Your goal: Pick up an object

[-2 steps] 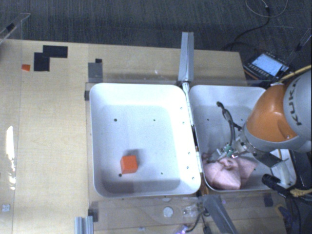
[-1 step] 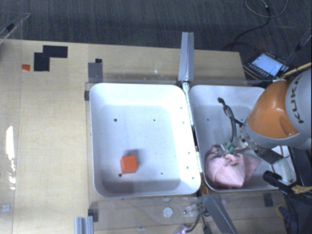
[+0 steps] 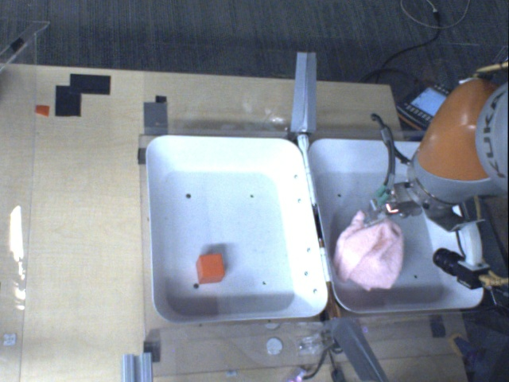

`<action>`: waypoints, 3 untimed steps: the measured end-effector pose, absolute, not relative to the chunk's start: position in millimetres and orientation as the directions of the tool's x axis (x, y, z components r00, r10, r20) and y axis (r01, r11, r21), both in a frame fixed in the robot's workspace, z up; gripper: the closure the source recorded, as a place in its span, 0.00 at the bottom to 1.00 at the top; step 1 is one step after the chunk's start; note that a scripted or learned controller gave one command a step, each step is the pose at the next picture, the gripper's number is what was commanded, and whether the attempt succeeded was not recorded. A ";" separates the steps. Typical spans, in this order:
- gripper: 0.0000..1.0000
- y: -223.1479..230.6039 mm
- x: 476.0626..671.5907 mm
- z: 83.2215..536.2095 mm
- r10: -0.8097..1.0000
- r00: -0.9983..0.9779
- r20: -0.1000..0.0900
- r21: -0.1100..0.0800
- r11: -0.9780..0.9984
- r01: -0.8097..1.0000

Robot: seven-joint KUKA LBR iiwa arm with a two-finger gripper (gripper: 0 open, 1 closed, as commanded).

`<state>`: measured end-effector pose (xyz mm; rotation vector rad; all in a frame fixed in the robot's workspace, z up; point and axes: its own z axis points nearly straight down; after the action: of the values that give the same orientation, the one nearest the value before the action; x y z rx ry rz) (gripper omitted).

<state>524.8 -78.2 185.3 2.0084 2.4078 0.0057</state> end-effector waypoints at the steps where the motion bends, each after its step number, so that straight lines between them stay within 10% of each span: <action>1: 1.00 -117.1 509.1 138.7 0.898 -0.440 -0.002 0.003 0.440 0.898; 2: 1.00 -122.7 579.0 171.5 0.730 -0.684 -0.008 0.006 0.684 0.730; 3: 0.00 -122.8 579.0 171.6 0.729 -0.684 -0.007 0.006 0.684 0.729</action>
<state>579.0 -122.8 171.6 1.2448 2.8745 0.0036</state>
